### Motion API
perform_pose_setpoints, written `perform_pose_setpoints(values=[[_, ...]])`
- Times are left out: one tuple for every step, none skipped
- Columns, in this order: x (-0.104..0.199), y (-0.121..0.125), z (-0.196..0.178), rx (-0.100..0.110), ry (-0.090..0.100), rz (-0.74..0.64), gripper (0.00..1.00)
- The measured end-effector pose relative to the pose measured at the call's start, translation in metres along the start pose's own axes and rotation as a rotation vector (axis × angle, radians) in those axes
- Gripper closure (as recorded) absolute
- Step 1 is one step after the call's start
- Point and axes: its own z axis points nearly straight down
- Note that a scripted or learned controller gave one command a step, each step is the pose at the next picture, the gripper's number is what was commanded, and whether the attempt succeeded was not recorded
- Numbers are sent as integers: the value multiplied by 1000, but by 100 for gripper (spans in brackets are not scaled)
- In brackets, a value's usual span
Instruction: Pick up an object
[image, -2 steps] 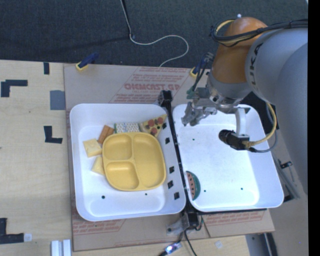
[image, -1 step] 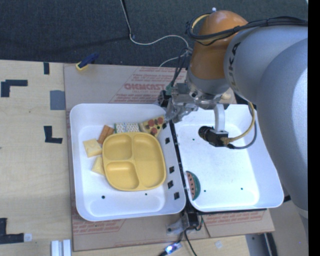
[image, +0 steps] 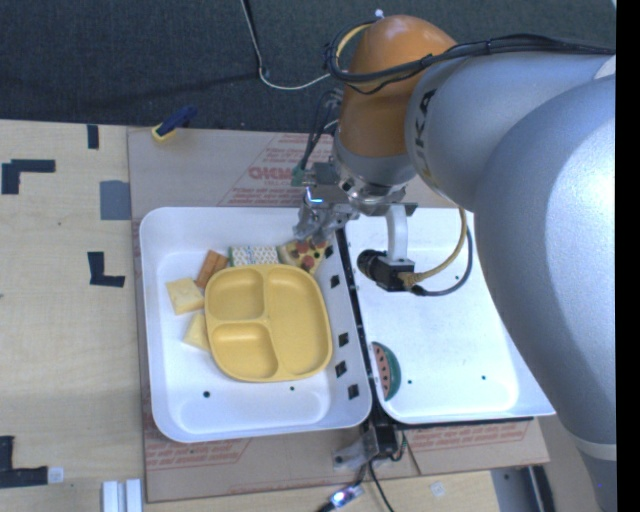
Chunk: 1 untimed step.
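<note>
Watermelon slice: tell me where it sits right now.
The watermelon slice lies in the right bin, against its left wall by the divider, just right of the yellow divided plate in the left bin.

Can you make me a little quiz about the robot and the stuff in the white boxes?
1. True or false: the yellow divided plate lies in the left bin.
2. What lies at the left wall of the right bin? A) a watermelon slice B) a blue cup C) a spoon
3. Which corner of the left bin is the gripper over?

Key:
1. True.
2. A, the watermelon slice.
3. The far right corner, by the small items behind the plate.
</note>
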Motion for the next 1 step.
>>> perform_pose_setpoints(values=[[4,-11,12,2,-3,6,100]])
